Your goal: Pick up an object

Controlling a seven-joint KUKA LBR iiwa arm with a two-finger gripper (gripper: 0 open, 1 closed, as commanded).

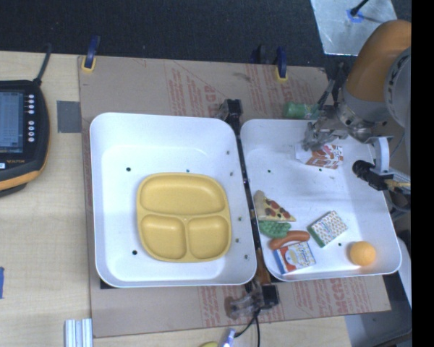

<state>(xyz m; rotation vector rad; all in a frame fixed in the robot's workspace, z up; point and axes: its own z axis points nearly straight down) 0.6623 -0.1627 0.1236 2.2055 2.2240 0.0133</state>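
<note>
Holding six items, right bin point(275, 144), one yellow tray point(182, 216) left, tool point(320, 137) grip unclear

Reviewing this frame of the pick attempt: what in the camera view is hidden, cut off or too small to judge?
- Gripper: in the camera view the wrist hardware covers its tip, so finger state and contact with the small printed packet under it are unclear.
- Printed packet: partly covered by the gripper; its print is too small to read.
- Arm: cut off at the right edge.
- Green item behind the right bin: too small to identify.
</note>
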